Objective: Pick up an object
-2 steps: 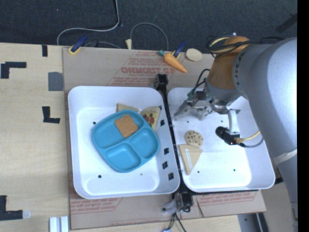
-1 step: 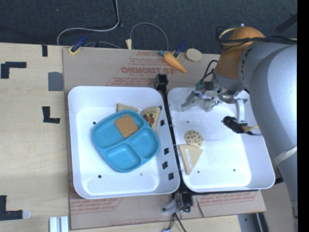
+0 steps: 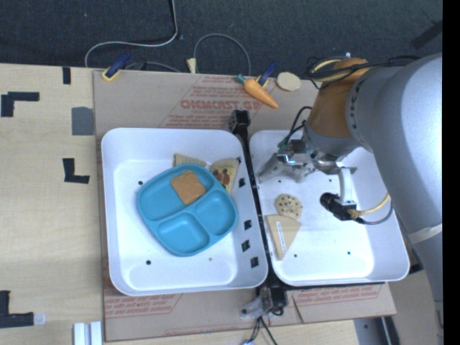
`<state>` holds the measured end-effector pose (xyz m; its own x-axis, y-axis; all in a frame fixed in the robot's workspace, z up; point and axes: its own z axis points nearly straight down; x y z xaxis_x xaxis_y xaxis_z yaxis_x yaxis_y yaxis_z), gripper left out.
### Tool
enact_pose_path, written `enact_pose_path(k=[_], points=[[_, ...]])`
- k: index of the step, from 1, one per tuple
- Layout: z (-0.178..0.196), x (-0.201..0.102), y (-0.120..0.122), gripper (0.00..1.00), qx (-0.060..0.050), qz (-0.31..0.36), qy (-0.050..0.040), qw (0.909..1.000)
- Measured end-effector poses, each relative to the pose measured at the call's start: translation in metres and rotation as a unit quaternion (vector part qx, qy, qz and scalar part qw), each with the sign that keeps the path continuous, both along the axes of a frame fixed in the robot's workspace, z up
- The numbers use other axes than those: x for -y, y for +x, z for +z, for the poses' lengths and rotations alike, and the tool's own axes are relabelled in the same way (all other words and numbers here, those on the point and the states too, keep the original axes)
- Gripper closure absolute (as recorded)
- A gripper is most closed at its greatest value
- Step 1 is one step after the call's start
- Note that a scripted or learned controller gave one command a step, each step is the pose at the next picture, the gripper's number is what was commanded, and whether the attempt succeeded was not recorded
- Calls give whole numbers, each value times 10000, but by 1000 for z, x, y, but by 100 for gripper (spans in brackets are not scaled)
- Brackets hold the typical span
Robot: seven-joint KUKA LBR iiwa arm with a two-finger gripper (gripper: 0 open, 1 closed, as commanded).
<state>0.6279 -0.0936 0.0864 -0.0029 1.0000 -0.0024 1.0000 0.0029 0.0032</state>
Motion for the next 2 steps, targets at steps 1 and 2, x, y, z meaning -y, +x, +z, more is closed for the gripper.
enact_pose_path(k=[1,2], points=[[-1,2,39,0,-40,6,-10,10000],[0,2,6,0,5,-9,-1,10000]])
